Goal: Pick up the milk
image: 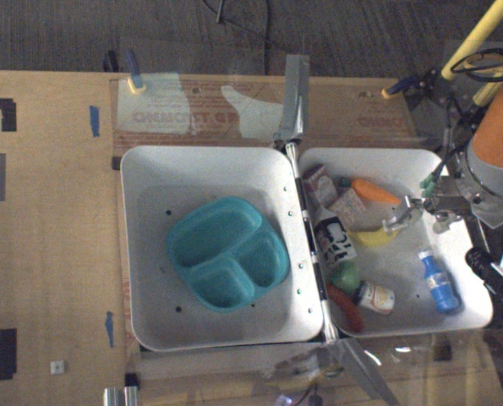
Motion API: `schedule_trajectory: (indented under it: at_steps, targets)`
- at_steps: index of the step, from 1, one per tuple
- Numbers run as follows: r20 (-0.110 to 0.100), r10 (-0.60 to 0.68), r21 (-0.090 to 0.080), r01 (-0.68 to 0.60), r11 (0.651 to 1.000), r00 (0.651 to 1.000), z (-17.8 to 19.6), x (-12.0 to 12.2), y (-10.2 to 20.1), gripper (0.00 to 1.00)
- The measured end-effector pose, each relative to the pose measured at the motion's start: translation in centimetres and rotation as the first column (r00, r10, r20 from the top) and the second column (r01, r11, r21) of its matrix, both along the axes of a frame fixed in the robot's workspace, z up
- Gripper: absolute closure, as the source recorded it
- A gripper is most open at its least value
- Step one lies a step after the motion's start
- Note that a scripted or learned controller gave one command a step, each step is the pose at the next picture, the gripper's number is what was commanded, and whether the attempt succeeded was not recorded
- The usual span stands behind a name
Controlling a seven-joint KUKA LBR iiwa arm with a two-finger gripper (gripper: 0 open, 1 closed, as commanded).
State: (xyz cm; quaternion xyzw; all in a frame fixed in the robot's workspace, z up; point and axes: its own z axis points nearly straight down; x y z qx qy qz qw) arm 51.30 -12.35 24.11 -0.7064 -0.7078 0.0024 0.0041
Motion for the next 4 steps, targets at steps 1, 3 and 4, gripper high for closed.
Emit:
schedule_trajectory:
  at_steps: [1,3,4]
  targets:
    - [-0.002,-0.376,-0.003,0.376,0.927,0.927,-3.6,-2.9,-4.2,0.00]
    - [0.001,-0.746,-0.005,0.746,0.666,0.666,-15.2,-3.5,-3.5,0.00]
    - [-0.005,-0.753,-0.013,0.753,0.658,0.658,-14.6,-3.9,-3.9,1.00]
